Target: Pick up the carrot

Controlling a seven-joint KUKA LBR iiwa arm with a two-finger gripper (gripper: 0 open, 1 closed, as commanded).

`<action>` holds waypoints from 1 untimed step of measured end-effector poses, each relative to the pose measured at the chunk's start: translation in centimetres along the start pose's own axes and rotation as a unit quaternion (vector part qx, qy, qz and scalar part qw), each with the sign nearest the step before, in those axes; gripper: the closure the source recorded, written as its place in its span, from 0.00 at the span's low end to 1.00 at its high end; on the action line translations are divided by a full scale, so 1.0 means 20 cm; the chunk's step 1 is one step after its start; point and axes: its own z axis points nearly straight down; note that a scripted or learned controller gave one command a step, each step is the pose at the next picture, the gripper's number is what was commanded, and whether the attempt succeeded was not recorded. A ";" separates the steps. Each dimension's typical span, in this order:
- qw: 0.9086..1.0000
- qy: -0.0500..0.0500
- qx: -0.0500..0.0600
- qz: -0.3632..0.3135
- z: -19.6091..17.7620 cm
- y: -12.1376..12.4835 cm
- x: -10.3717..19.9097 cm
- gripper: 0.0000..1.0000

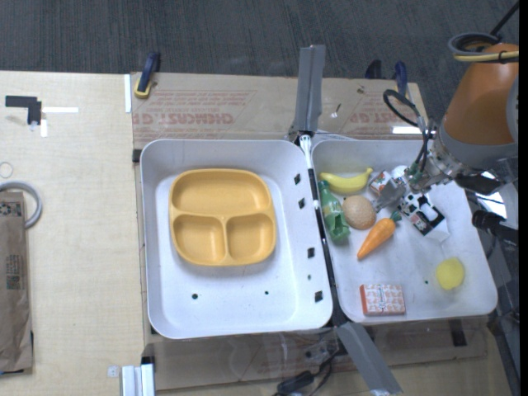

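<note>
Two white bins sat side by side. In the right bin [474, 299], the carrot [376, 238] lay near the middle, tilted, touching a tan round item [359, 213] beside a banana [346, 180]. The gripper [406, 195] hovered just beyond the carrot's upper end; its grip could not be told.

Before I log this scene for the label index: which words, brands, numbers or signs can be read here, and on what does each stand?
"CHEMCAST G...", red and upside down, on the cardboard sheet behind the left bin; the same red print behind the right bin is partly covered.
Small box in the right bin: red pattern, too small to read.
Brown paper bag at the left edge: dark print, too blurred to read.
</note>
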 end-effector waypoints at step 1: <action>0.991 0.000 0.000 -0.135 0.13 -0.18 0.20 0.00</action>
